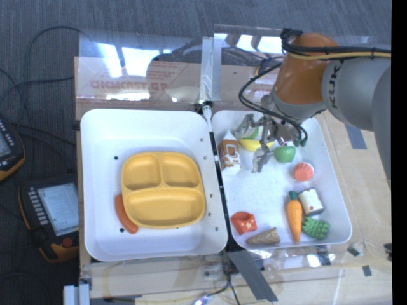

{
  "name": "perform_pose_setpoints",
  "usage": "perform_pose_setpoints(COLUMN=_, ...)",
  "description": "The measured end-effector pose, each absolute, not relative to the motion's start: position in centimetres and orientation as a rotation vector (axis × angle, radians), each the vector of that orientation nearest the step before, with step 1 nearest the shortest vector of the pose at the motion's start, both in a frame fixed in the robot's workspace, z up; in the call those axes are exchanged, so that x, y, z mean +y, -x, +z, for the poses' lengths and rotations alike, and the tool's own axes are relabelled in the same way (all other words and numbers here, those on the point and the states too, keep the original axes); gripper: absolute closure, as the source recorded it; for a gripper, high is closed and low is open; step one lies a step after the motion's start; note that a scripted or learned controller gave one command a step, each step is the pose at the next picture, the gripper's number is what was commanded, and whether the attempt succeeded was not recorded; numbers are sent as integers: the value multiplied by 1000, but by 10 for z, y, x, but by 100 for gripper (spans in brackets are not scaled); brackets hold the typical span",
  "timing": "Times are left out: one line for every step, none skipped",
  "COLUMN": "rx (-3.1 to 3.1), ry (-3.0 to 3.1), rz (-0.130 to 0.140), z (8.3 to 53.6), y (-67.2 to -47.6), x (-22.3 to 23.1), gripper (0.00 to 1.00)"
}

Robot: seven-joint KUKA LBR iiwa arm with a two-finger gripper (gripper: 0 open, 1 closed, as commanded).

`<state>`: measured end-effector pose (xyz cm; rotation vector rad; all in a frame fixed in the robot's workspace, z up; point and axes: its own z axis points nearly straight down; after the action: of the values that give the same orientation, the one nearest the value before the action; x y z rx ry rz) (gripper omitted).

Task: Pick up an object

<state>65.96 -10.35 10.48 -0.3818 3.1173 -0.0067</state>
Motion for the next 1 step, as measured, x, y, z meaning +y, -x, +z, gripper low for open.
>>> perform_pose_setpoints(rx=3106, ry=394, rz=-9, z=90, y=-603, x=-172, gripper=0)
